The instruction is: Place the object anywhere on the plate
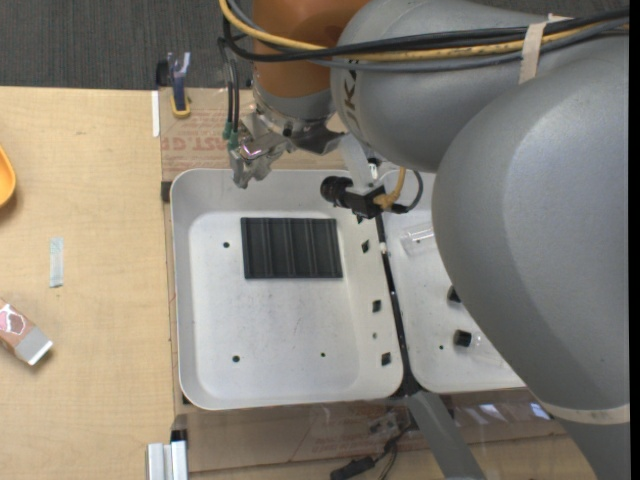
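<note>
The arm (480, 168) spans the right bin (440, 358) and reaches over the left bin (200, 368). A dark ribbed plate (291, 248) lies flat in the left bin's upper half. The claw (246, 173) hangs at that bin's far rim, just beyond the plate; whether it is spread or pinching anything cannot be determined. The object cannot be identified, so its weight, stiffness and grasp point cannot be judged.

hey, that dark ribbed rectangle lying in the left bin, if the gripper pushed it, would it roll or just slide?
The dark ribbed rectangle lies flat on the left bin floor, so it would probably slide, not roll. It looks thin and low, likely hard to pinch from above. The smooth floor may let it skid.
</note>
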`<state>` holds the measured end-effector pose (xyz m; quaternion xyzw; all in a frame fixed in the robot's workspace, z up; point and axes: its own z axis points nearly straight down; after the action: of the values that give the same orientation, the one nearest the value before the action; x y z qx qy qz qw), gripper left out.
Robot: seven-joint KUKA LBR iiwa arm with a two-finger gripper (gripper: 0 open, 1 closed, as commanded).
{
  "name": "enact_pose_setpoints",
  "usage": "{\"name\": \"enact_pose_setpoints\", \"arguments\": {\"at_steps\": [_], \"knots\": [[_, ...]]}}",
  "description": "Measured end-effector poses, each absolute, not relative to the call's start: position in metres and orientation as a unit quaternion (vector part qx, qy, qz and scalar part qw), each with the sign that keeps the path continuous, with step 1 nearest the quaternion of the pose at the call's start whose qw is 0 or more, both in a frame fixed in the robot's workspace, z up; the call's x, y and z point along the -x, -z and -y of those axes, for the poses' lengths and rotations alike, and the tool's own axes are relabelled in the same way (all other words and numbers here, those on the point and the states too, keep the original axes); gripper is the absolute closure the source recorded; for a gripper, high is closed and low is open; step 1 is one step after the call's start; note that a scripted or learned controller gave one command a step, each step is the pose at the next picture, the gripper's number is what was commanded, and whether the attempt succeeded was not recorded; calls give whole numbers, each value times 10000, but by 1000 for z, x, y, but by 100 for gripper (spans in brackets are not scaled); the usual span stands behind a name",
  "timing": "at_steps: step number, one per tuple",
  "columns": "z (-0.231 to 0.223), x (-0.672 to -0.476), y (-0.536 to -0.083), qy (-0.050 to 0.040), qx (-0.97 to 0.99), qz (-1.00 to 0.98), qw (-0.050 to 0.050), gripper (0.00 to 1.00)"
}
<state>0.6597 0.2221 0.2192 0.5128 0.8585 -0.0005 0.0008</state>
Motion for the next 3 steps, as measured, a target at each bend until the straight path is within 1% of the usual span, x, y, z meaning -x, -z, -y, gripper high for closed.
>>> {"name": "enact_pose_setpoints", "arguments": {"at_steps": [1,2,3], "knots": [[-208,-644,-209,9,-4304,-9026,0,100],[-222,-640,-92,1,-5328,-8463,2,100],[-171,-660,-104,-5,-2748,-9615,13,100]]}}
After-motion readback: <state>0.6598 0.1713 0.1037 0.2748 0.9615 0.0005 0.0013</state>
